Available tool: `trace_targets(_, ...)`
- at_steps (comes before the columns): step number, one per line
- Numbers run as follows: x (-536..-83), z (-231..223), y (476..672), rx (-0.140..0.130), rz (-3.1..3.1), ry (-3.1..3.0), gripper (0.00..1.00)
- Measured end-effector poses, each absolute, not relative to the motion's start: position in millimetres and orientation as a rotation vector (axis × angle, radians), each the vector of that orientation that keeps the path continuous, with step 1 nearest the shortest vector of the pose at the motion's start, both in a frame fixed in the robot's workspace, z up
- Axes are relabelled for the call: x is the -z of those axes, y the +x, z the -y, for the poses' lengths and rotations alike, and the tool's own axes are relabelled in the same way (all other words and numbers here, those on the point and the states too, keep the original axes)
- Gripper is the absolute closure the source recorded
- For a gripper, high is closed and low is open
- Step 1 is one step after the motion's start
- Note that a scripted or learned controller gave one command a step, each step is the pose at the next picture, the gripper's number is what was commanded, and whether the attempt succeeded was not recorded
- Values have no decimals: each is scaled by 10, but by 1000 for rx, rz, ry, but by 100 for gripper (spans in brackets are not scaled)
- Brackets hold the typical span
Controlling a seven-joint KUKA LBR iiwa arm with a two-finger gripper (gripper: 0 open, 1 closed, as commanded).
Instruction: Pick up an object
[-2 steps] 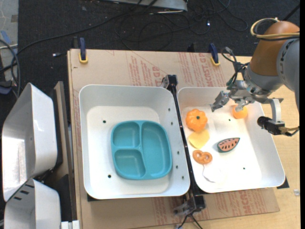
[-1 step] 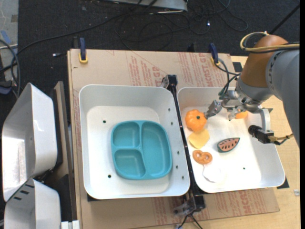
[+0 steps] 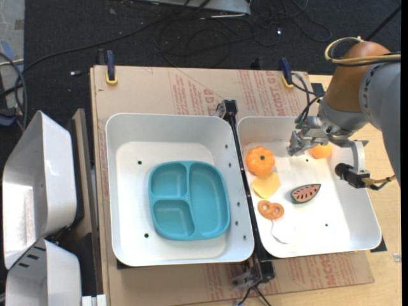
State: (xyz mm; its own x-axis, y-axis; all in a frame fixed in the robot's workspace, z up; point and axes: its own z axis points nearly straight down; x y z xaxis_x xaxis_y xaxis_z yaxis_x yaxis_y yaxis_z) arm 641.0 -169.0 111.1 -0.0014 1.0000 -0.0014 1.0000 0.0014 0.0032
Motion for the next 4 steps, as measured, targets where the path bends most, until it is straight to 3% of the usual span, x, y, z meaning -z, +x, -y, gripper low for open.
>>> trace_targets(3,-2364,1716,6540,-5,-2221,2214,100)
trace_targets(4,-2301,1273,6461,-1,-2230,2215,100)
